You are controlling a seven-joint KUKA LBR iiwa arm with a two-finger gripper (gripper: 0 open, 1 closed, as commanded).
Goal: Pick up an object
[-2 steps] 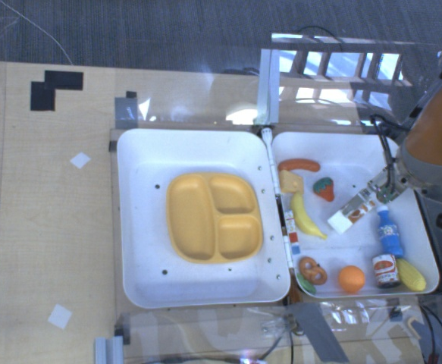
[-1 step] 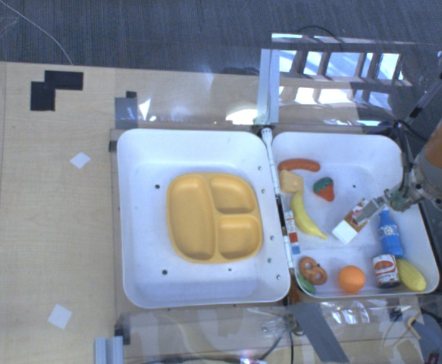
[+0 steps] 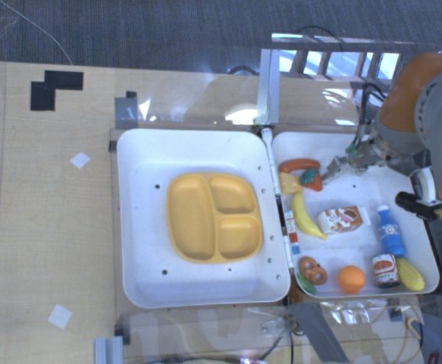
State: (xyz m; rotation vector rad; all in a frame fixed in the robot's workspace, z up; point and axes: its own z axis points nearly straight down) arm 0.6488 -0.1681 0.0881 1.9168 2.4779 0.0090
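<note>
The pincer [image 3: 333, 170] hangs low just right of the small carrot toy [image 3: 309, 177]; I cannot tell its spread. A hot dog [image 3: 299, 164] lies partly hidden behind that toy. The right bin [image 3: 433, 258] has bare floor beneath the arm.

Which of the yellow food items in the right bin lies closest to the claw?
The banana by the bin's left wall, just below the claw. The corn cob lies in the far lower right corner.
</note>
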